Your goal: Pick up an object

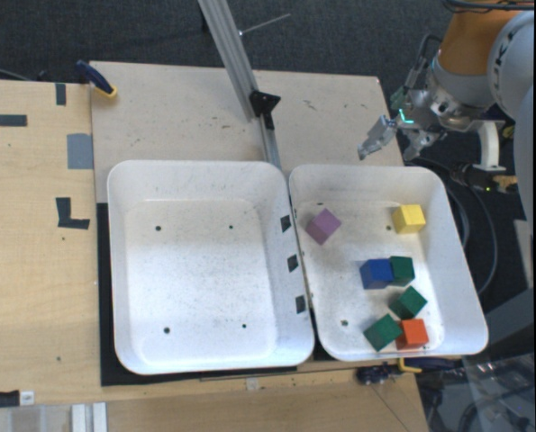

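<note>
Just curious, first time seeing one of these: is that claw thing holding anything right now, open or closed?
Tool: above the right bin's far rim; open or shut cannot be told.

The bench (pixel 33 268) is light wood, with a paler board (pixel 186 106) across its 12 o'clock side. Two white bins rest on it side by side: the left bin (pixel 123 268) toward 9 o'clock and the right bin (pixel 457 268) toward 3 o'clock, rims touching. A black mat (pixel 103 331) shows beneath the left bin. Dark tape pieces (pixel 68 212) mark the 9 o'clock area. A blue and yellow clamp (pixel 96 78) sits at 11 o'clock.
</note>
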Controlling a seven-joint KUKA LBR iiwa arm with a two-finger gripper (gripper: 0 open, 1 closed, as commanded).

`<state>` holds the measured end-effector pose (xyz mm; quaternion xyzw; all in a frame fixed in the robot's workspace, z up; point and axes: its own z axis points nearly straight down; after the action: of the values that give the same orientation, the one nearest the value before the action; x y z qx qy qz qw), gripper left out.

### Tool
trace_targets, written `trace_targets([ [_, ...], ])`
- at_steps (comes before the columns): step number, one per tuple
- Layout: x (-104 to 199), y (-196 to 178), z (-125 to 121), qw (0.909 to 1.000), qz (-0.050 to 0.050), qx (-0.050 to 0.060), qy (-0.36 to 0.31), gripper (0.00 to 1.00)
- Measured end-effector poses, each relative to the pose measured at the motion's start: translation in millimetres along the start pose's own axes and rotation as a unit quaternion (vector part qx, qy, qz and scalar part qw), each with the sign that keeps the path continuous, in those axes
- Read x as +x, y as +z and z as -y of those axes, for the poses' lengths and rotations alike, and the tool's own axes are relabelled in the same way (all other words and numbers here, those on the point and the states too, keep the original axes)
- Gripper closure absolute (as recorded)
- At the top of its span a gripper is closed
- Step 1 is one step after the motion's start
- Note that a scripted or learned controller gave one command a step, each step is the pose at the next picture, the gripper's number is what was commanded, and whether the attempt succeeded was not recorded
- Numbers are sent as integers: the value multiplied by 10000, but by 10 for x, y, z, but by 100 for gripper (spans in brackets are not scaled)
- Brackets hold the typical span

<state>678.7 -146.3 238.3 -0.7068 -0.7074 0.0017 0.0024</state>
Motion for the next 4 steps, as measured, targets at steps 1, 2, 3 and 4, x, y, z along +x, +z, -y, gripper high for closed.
trace_targets([
  [1, -2, -32, -8, 10000, 12, -20, -7, 0],
  [2, 44, 424, 45, 10000, 8, -2, -5, 0],
  [3, 70, 894, -16, 10000, 6, 5, -9, 0],
  [4, 53, 1395, -1, 10000, 21, 37, 9, 0],
])
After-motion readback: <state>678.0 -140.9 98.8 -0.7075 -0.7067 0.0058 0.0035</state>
